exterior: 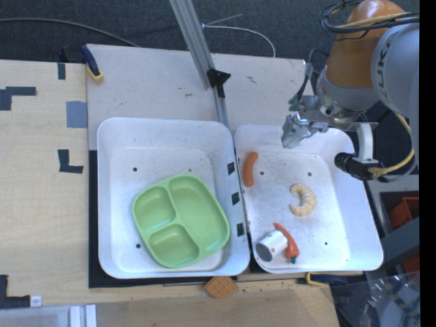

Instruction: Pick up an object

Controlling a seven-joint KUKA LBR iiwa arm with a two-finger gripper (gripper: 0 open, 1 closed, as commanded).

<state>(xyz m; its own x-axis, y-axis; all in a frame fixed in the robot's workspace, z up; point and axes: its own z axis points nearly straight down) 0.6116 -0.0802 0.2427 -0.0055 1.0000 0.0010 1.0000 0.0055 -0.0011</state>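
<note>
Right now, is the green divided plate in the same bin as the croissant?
No. The green plate lies in the left bin, while the croissant lies in the right bin.

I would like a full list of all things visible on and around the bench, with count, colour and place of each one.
white bins: 2, white, side by side on the bench
divided plate: 1, light green, three compartments, in the left bin
toy sausage: 1, orange, right bin, near its left wall
toy croissant: 1, pale tan, middle of the right bin
white cup: 1, white, on its side at the right bin's front edge
toy carrot: 1, orange-red with green tip, touching the cup
waffle-like piece: 1, tan, on the bench in front of the bins
clamp: 1, blue and yellow, far left corner
gripper: 1, grey, above the right bin's far edge
</note>
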